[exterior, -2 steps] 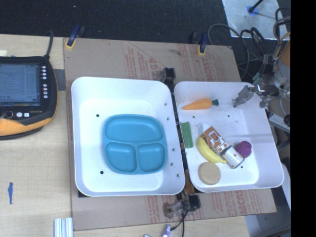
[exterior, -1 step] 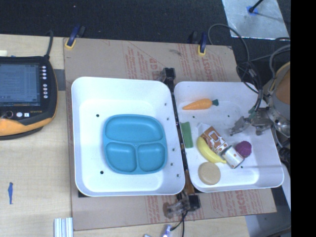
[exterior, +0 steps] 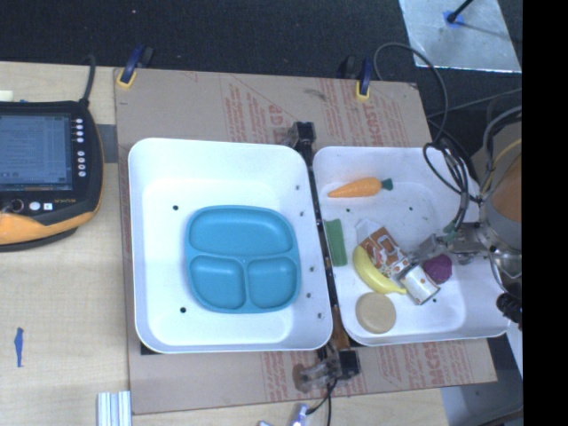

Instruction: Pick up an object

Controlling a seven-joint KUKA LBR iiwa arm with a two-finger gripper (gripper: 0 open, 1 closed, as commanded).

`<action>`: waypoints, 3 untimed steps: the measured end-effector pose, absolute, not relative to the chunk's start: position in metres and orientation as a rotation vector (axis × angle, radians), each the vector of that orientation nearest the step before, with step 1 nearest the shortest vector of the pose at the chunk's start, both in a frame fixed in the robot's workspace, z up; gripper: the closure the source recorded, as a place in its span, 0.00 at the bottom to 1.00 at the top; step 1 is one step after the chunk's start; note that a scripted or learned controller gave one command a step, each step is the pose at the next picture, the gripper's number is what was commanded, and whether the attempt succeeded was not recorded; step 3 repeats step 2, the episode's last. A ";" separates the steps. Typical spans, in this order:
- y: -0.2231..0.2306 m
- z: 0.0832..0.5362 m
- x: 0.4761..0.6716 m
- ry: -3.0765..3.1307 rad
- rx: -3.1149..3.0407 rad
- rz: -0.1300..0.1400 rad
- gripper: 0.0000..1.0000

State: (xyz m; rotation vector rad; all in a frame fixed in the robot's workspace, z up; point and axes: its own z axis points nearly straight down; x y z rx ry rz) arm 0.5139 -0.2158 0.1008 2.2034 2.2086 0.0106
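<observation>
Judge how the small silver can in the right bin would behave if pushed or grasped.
The silver can lies on its side, so it would probably roll if nudged. Its metal skin looks smooth, perhaps slippery. The banana and purple object sit close beside it, likely crowding a grasp.

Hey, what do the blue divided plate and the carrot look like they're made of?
Blue divided plate: likely molded plastic, smooth, uniform color with soft sheen. Carrot: probably a plastic toy, even orange, with a neat green tip; too small to be sure.
</observation>
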 end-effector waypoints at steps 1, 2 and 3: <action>-0.217 0.109 0.513 2.214 2.202 0.004 1.00; -0.139 0.092 0.536 2.231 2.212 -0.003 1.00; -0.139 0.092 0.536 2.231 2.212 -0.003 1.00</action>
